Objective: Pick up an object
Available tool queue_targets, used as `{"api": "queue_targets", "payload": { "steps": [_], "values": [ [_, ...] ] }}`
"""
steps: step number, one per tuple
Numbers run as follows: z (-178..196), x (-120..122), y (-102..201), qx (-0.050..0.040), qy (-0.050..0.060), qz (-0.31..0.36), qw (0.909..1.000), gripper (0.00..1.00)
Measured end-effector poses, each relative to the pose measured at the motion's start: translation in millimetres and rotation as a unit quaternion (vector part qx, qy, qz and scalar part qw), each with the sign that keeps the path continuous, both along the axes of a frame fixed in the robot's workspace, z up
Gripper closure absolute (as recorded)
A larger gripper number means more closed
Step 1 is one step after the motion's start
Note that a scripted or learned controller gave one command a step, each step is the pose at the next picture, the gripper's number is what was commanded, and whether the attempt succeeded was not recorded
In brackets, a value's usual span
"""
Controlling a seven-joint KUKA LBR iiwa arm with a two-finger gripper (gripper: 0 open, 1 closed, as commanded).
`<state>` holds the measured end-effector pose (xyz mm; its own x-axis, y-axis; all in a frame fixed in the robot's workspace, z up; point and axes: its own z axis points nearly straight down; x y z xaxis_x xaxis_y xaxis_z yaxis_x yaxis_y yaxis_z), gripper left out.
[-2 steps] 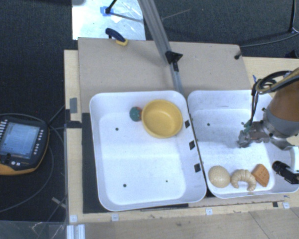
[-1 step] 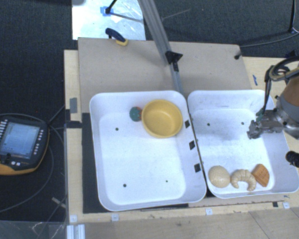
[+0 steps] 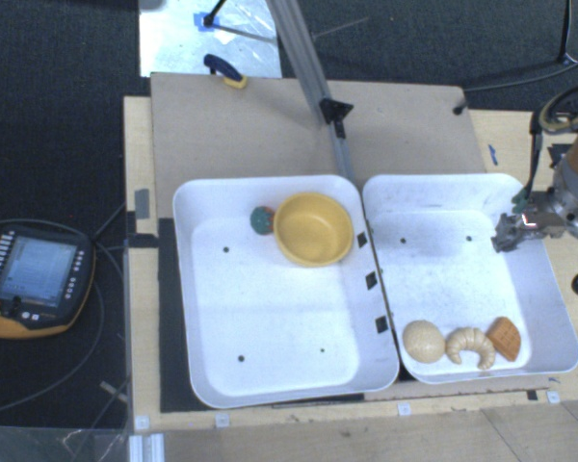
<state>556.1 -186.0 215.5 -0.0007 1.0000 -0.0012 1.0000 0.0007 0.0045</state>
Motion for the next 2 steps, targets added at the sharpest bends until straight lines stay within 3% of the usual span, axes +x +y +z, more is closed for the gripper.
{"api": "queue_targets", "payload": {
  "steps": [1, 2],
  "values": [
    [32.9, 0.6, -0.2, 0.0001, 0.001, 0.000, 1.0000, 1.00],
    [39.4, 20.8, 46.5, 0.0010, 0.001, 0.002, 1.0000, 1.00]
  ]
}}
